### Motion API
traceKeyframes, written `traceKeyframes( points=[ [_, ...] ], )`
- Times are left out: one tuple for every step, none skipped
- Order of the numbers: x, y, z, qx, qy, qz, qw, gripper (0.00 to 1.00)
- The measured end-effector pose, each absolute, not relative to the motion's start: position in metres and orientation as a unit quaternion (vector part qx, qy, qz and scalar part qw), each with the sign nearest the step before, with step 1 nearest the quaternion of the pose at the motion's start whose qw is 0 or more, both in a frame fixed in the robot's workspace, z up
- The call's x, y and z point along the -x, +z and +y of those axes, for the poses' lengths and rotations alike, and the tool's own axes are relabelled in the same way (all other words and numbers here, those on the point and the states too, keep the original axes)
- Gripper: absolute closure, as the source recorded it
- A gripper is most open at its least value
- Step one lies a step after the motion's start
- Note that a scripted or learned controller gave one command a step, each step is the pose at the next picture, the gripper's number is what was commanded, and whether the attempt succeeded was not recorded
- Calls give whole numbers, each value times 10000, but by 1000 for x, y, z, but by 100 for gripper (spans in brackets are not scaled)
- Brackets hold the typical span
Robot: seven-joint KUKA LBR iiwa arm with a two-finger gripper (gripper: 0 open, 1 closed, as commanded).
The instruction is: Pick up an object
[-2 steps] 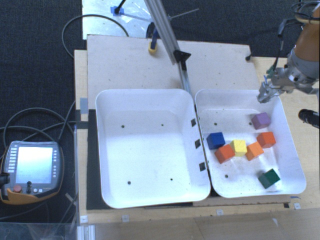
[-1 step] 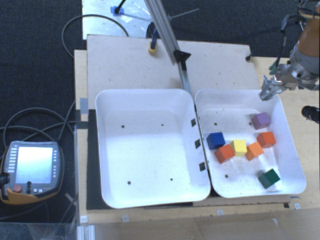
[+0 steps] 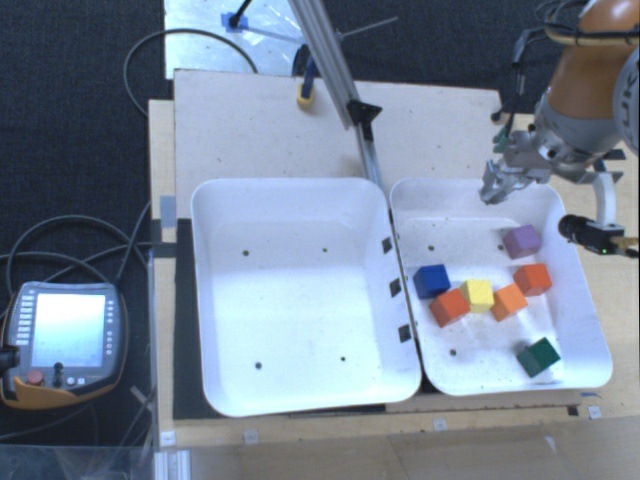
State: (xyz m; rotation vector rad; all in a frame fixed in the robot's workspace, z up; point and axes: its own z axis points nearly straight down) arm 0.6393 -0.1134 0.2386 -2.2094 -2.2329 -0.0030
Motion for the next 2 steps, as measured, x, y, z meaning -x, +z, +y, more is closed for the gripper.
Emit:
traceKeyframes(
  points=[
    [-638, 237, -69, 7036, -10, -7106, 1, 100],
    [-645, 229, -22, 7035, -13, -7107, 1, 100]
  ],
)
